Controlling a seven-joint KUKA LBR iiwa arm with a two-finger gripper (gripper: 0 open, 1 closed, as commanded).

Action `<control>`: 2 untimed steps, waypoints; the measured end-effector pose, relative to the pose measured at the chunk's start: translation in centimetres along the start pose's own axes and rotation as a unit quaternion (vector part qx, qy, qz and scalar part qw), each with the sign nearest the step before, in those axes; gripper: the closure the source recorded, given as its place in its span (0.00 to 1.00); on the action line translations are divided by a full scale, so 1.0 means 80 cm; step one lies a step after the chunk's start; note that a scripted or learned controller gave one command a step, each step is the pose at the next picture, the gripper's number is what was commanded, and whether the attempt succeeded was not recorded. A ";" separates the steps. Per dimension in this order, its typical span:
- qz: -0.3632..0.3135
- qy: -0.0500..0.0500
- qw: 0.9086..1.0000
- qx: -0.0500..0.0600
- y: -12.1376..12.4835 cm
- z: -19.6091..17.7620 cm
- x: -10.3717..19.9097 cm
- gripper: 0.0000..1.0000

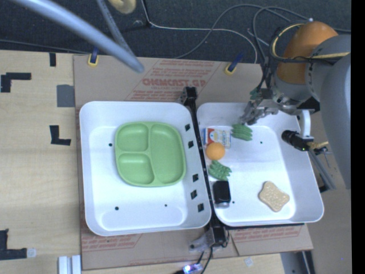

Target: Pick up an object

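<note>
The arm's hand (251,114) hangs low over the right white bin's (302,210) far edge, touching or just beside the small green ridged plastic piece (242,132), evidently the pick target; finger opening cannot be told.

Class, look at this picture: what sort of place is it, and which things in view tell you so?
Probably a robotics lab test bench: a robot arm reaches over two white bins, loose cables trail behind, and toy food such as a green divided plate and a small orange ball serves as practice objects.
</note>
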State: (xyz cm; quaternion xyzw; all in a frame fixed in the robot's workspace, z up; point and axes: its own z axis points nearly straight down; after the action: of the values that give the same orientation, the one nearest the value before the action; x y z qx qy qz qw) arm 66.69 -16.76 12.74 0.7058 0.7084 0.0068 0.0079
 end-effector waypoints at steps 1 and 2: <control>0.001 0.000 1.000 0.008 0.001 -0.080 0.000 1.00; 0.001 0.000 1.000 0.008 0.004 -0.147 0.000 1.00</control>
State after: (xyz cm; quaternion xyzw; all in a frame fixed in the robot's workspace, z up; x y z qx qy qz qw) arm 66.75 -16.74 24.53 0.7065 0.7077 0.0012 0.0021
